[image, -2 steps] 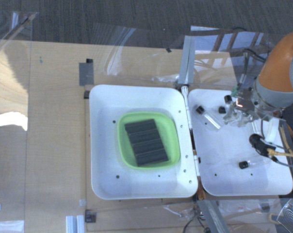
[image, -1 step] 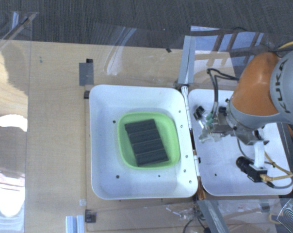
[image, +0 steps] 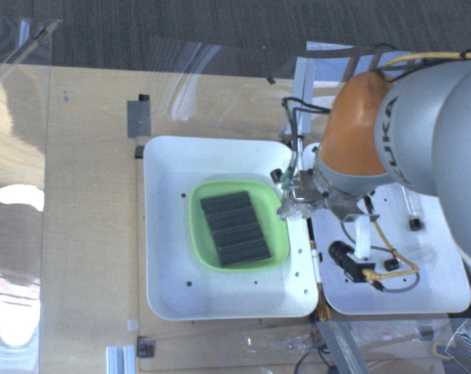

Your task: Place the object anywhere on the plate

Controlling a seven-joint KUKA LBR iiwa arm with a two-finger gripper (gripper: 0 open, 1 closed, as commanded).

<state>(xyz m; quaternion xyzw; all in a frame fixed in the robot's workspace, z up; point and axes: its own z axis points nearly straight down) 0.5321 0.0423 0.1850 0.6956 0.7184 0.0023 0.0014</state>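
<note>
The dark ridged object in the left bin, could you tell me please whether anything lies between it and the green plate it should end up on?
Nothing visible does: the dark ridged object already lies flat on the green plate, inside its rim, in the left bin. The arm's wrist hangs over the bin's right edge, beside the plate.

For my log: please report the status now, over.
Tool at the green plate's right rim, fingers unclear. Dark ridged object flat on the plate, left bin. Nothing in the way.
</note>
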